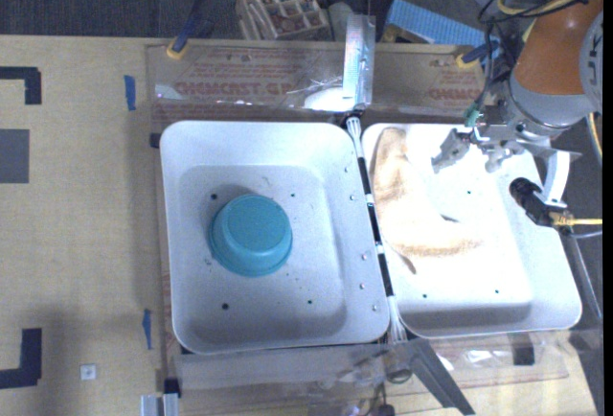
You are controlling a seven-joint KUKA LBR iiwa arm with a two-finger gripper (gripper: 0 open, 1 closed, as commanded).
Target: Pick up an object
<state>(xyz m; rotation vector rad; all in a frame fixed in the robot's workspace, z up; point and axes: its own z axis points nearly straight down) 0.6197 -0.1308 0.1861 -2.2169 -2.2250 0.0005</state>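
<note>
One blue bowl (pixel 251 233) sits upside down on the floor of the left bin (pixel 182 150), a little left of its middle. The right bin (pixel 556 304) has brownish stains. The gripper (pixel 471 153) hangs over the right bin's far part; its two fingers stand apart and hold nothing. The cardboard (pixel 239 83) behind has red print, too blurred to read.

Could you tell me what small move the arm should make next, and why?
Probably travel left toward the blue bowl, since it sits upside down in the left bin while the gripper hangs over the right bin, far from it.
</note>
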